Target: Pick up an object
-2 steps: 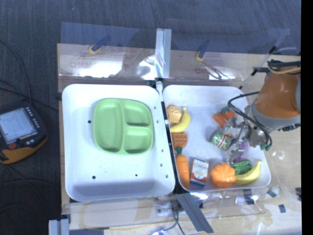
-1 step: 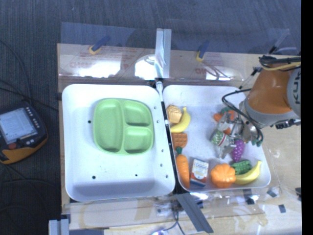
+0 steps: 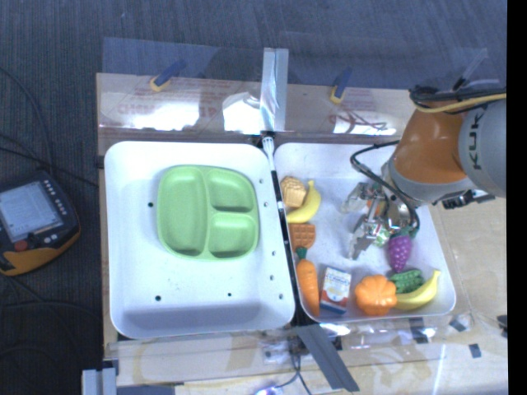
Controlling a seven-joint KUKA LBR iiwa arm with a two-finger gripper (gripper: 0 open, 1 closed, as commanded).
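On the bench, in the right one of 2 shallow white bins (image 3: pixel 362 159), we are hovering our two-finger gripper (image 3: pixel 368 223), fingers spread and pinching nothing, just left of the small purple toy grape bunch (image 3: pixel 399 250), lying roughly upright beside it.

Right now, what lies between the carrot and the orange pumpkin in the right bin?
In the camera view, a small carton stands between the carrot and the pumpkin, near the front wall of the right bin.
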